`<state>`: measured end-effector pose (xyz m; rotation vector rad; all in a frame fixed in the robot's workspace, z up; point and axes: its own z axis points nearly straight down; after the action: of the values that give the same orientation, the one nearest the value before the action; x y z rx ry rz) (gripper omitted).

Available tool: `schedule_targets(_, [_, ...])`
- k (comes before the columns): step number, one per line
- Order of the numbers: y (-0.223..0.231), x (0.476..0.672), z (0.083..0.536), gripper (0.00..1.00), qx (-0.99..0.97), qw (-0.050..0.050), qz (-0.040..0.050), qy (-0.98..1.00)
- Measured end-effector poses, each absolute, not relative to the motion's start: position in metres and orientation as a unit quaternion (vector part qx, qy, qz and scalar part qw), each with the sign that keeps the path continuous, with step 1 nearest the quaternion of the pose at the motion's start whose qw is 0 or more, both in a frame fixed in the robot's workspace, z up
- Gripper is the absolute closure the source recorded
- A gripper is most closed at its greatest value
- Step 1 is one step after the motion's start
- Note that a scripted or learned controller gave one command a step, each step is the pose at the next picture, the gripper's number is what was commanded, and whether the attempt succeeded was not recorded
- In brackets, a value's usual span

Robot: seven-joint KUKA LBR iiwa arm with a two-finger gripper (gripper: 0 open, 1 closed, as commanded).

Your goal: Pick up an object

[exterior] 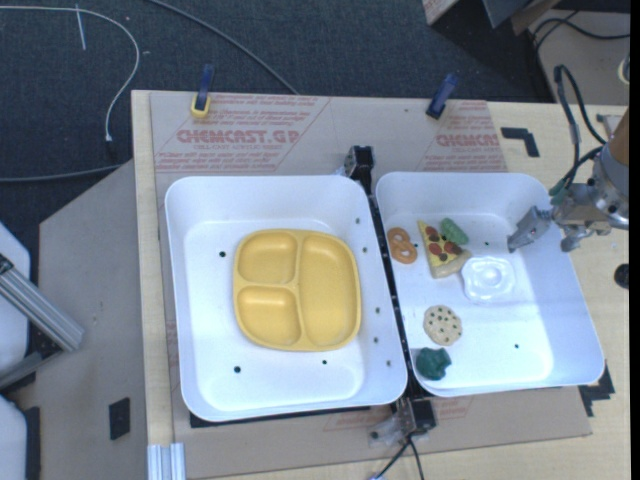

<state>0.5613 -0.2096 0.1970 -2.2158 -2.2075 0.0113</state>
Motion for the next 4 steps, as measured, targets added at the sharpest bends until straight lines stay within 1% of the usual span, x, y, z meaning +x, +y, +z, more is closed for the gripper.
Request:
schedule_targets(1, [-0.209,0.565,0.205,0.00,-0.707,0.001,0.0000,-0.707])
schedule_targets(2, [-0.209,0.567,0.142,0.00,-0.707,0.003,0.0011,-0.707])
schedule_targets(3, [-0.208,0.566,0.091,0.00,-0.707,0.002,0.0006,-0.707])
schedule_targets(4, [-0.208,0.569,0.105,1.00,-0.707,0.000,-0.0014,-0.708])
